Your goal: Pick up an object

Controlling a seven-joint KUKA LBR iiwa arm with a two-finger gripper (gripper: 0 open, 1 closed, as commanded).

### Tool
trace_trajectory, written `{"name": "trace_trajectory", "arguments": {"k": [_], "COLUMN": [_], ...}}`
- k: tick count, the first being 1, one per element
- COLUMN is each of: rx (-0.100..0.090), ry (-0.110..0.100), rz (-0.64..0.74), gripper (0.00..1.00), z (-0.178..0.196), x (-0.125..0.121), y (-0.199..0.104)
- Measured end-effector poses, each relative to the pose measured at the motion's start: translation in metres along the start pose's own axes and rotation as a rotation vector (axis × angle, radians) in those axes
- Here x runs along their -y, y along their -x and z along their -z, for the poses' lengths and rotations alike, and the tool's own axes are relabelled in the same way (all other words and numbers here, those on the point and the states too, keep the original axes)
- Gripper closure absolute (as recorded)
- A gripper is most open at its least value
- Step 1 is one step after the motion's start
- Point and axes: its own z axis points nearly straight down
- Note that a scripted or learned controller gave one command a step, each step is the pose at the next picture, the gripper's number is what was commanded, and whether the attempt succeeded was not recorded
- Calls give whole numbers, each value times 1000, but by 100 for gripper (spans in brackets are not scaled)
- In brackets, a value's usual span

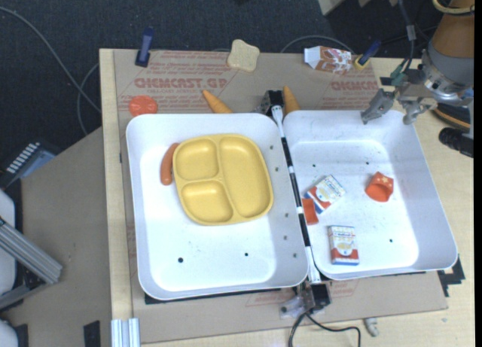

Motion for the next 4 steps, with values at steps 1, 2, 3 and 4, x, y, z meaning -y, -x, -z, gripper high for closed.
{"name": "trace_trajectory", "arguments": {"k": [1,2,3,4], "rx": [-2,-1,-1,0], "ry": [-2,-2,-2,4], "rz": [0,1,0,-1], "gripper": [0,0,0,100], "z": [-85,-114,-113,-102], "x": [60,94,103,101], "y": [35,-8,5,5]}}
